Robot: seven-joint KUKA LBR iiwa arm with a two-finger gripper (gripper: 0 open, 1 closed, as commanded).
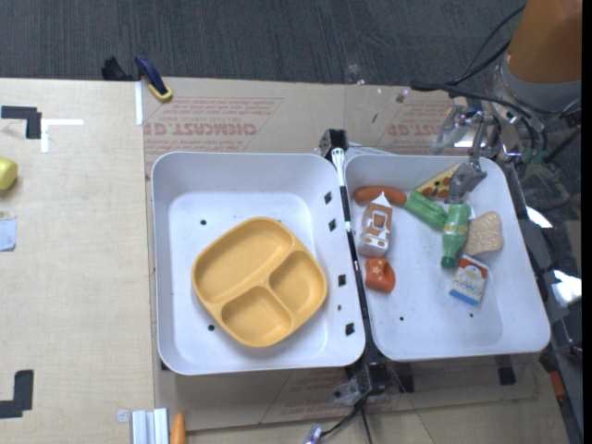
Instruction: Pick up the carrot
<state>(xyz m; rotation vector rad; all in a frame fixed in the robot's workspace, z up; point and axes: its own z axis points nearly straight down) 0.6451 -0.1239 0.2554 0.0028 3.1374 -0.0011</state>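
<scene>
camera view: the desk (pixel 74 276) has a pale wood-coloured top, with black corner marks and a strip of white tape at its left; a yellow object (pixel 6 173) sits at the far left edge; beyond the desk the floor (pixel 277 17) is dark grey carpet; a sheet of brown cardboard (pixel 231 118) with red print lies under the two bins, and a blue and yellow clip (pixel 153 79) rests at its top left corner.

the left bin (pixel 171 211) is shallow and white and bears a yellow divided plate (pixel 259 281), three compartments, tilted in the middle of the bin; the right bin (pixel 444 331) touches it along a seam with black clips.

in the right bin the carrot (pixel 380 195), a small orange-red piece, lies near the top left corner, just above a brown and white carton (pixel 376 228); below the carton sits a red tomato-like piece (pixel 379 275); to the right lie a green vegetable (pixel 425 211), a green bottle (pixel 454 234), a slice of bread (pixel 485 233), a pizza slice (pixel 438 185) and a small white and blue carton (pixel 469 279).

the arm (pixel 546 35), orange above grey, comes in from the top right; the hand (pixel 467 176) hangs over the top of the right bin beside the pizza slice, well apart from the carrot; whether it is spread or closed cannot be told, and nothing can be seen in its grasp.
</scene>
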